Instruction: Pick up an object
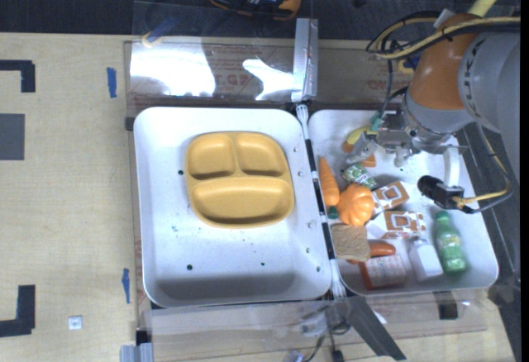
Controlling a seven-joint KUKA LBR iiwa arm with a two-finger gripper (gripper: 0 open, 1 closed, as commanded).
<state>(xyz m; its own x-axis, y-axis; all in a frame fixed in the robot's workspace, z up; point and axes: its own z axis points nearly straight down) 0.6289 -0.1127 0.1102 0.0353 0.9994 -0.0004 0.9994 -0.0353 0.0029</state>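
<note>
Risk: the right bin (488, 265) is crowded. A carrot (328, 180), a small pumpkin (357, 204), printed packets (397, 209), a green bottle (447, 241), a red-labelled carton (386, 269) and a brown block (350, 241) lie touching or just beside one another. A descent into this pile could wedge against two items at once, push them aside, or close on an edge that slips free. Loose cables (405, 28) near the wrist could also snag.

Tool (382, 144): positioned low over the far-left part of the right bin, above a small green and yellow item (359, 143). Its opening cannot be judged from this angle, and nothing is visibly gripped.

The left bin (157, 261) carries a yellow divided tray (240, 177), well apart from the tool.
</note>
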